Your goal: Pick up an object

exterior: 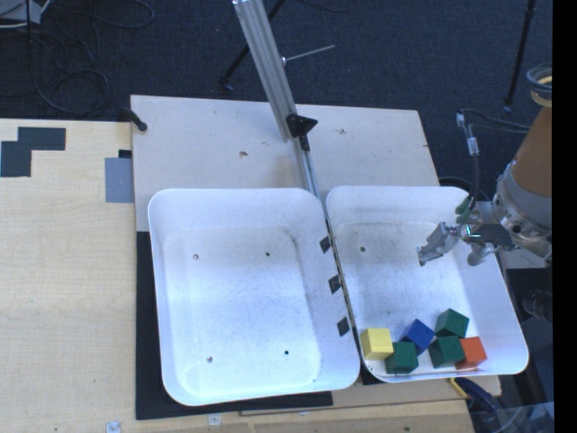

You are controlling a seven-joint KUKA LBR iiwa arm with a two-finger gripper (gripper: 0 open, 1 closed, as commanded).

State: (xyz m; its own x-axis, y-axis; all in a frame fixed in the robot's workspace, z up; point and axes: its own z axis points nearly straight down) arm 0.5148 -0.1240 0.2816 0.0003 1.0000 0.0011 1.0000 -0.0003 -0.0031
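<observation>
Several small blocks lie bunched at the near end of the right bin (397, 215): a yellow block (377, 341), a blue block (418, 333), three green blocks (402, 357) (452, 321) (444, 350) and an orange block (470, 352). My gripper (453, 249) hangs over the right side of that bin, above and well behind the blocks. Its fingers (432, 247) are spread open with nothing between them.
The left bin (162, 242) sits beside the right one, with black clips (334, 283) on the shared rims. A slanted aluminium bar (270, 70) rises from behind the bins. The grey arm with its orange band (541, 161) enters at the right edge.
</observation>
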